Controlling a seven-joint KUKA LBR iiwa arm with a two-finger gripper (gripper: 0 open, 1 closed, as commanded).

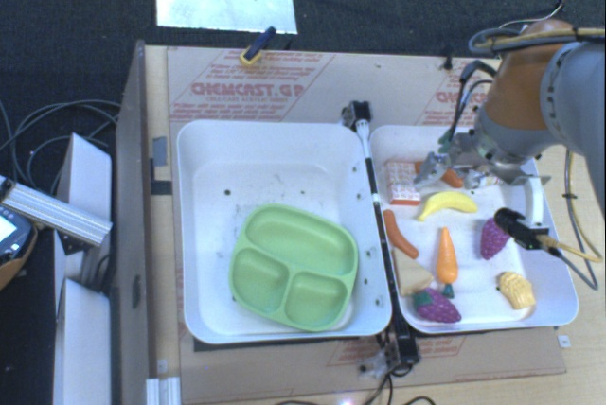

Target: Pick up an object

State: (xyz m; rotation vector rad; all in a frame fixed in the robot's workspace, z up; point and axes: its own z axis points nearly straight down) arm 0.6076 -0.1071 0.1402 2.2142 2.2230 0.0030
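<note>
- Nearest the camera in the right bin [559, 304]: purple grapes [437, 306], a carrot [445, 255], a corn cob [515, 290]. All loose and packed close.
- Mid-bin, the banana [448, 203] sits just under the end effector [437, 168]. Can't tell if it's clenched or released, too blurry.
- Risk imo: crowded spot, so it could nudge the banana aside or pinch the orange piece [454, 177] instead.
- Left bin just has the green tray [294, 267].
</note>
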